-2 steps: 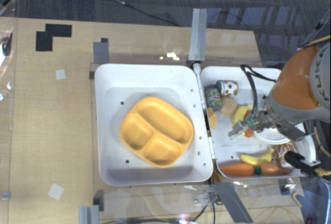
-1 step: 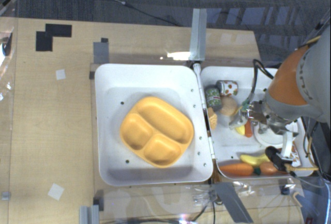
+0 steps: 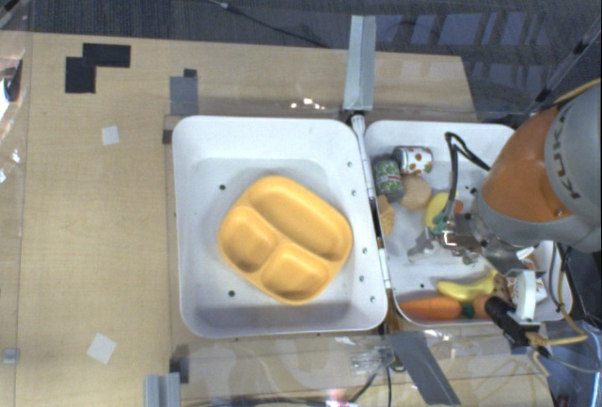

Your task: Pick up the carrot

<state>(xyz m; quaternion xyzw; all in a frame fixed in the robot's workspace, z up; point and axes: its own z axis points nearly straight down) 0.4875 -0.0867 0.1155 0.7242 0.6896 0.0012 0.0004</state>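
Note:
The orange carrot [image 3: 431,308] lies on its side along the near wall of the right bin [image 3: 406,270]. My gripper [image 3: 440,241] hangs over the middle of that bin, a little beyond the carrot and apart from it. The grey arm with its orange band comes in from the right and covers the bin's right part. Nothing shows held at the gripper.
A yellow banana [image 3: 467,287] lies just behind the carrot. Further back are another yellow piece [image 3: 437,208], a brown round item [image 3: 415,194], a green object [image 3: 388,176] and a small can [image 3: 414,160]. The left bin [image 3: 198,208] holds a yellow divided plate [image 3: 285,237].

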